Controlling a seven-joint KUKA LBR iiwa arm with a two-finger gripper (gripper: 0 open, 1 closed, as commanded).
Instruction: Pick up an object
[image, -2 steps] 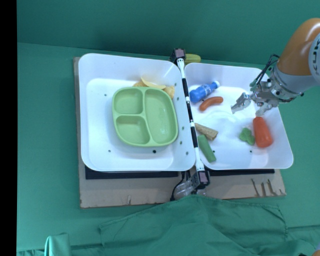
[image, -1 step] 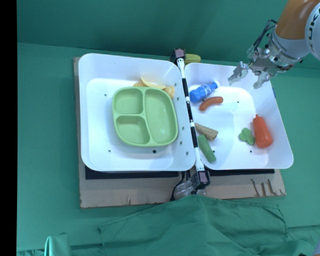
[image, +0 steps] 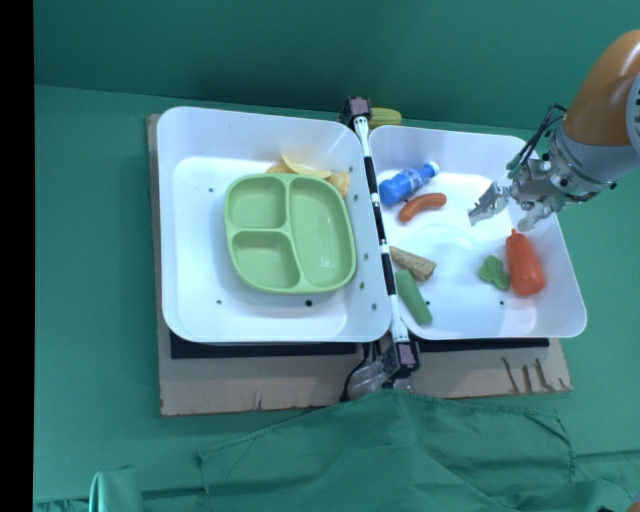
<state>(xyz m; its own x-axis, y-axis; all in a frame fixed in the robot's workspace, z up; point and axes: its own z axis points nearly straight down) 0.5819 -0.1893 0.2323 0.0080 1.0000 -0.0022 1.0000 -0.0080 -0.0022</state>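
Gripper (image: 512, 208) fingers spread, above orange carrot-shaped toy (image: 524, 265), glossy, tapered

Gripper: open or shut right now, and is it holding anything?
Open and holding nothing. The gripper hangs above the right bin with its two fingers spread, bare bin floor between them. The orange bottle lies just below it.

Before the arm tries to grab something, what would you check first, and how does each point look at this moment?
1. Gripper open: ok, fingers spread with nothing between them.
2. Target close by: ok, the orange carrot-shaped toy lies just below the gripper.
3. Room around target: not ok, a small green leafy toy touches its left side.
4. Target away from the right white bin's wall: cannot tell.
5. Other items out of the path: ok, blue plastic bottle and red sausage toy lie further left.
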